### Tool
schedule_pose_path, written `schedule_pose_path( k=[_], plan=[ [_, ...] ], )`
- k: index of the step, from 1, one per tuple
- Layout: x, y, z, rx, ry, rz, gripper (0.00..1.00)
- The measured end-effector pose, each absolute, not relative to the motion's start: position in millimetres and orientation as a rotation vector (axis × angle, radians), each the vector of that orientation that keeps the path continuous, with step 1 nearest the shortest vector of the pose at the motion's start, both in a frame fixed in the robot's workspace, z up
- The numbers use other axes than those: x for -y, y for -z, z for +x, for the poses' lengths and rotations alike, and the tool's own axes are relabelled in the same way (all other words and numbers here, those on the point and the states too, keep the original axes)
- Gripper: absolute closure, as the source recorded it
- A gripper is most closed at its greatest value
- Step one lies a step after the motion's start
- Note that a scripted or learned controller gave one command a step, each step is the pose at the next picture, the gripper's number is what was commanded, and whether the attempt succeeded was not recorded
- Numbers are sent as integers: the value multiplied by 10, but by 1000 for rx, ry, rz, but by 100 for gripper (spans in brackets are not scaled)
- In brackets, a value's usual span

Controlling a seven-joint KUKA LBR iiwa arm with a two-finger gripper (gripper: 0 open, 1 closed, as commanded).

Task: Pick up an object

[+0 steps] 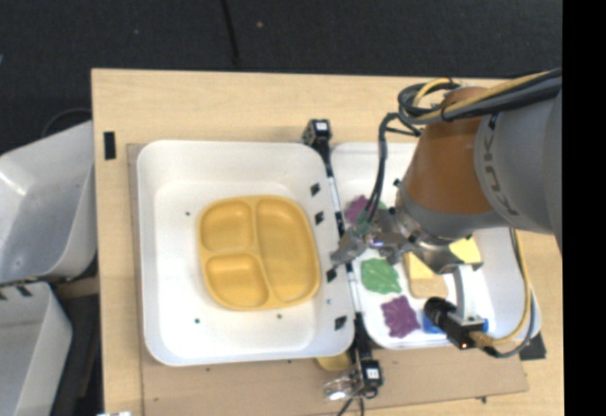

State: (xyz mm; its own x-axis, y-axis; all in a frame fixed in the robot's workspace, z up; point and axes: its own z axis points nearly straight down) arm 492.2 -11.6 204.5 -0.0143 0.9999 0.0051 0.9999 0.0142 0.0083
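Green and purple pieces [380, 276] are seen in the right bin [502, 296], near the tabletop's [218, 106] right edge. The hand [358, 244] is lowered over them; its state cannot be told. A grasp is judged next.

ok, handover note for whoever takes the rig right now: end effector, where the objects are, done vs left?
End effector: low over the left part of the right bin, by the divider; open or shut cannot be told, nothing seen held.
Objects: green piece, purple piece, a second purple piece, tan block and yellow piece lie in the right bin. Yellow divided tray sits in the left bin.
Done: no pick visible.
Left: grasp an object and lift it.
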Motion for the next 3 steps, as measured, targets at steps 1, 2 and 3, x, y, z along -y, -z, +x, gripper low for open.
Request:
schedule_pose_path(
  k=[1,2,3],
  plan=[
    [191,-2108,4915,-2227,-3,2213,100],
    [-508,-3294,4925,-2228,-16,2207,100],
    [-547,-4278,4911,-2220,-14,2212,100]
  ],
)
